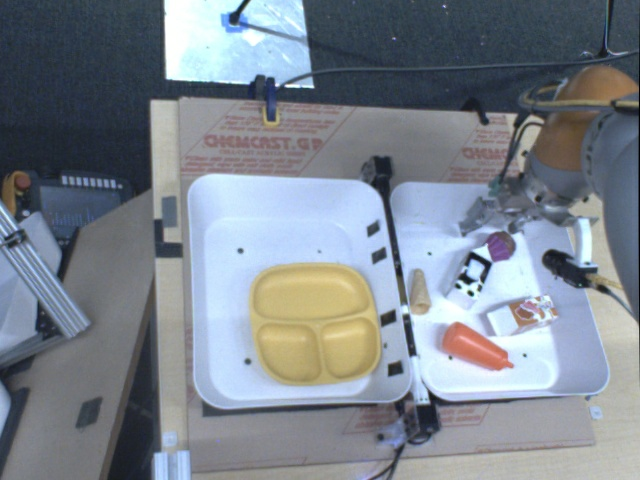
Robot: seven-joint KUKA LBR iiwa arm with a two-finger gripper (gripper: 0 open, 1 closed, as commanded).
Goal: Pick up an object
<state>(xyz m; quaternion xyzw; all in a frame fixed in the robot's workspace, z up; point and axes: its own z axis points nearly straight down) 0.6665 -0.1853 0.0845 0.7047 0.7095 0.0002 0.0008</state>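
My gripper (490,216) hangs over the back of the right bin (580,368), reaching in from the right under the grey arm with the orange band. A small purple object (500,245) lies just below and in front of the gripper, close to it; I cannot tell whether they touch. Further forward lie a black-and-white toy (470,275), a beige cone-shaped piece (419,291) by the bin's left wall, a white and orange carton (522,315) and an orange carrot-like cone (478,347).
The left bin (215,228) holds a yellow divided plate (315,321). A black divider with clips (392,268) runs between the bins. A black cable end (565,266) hangs off the arm over the right bin's right side.
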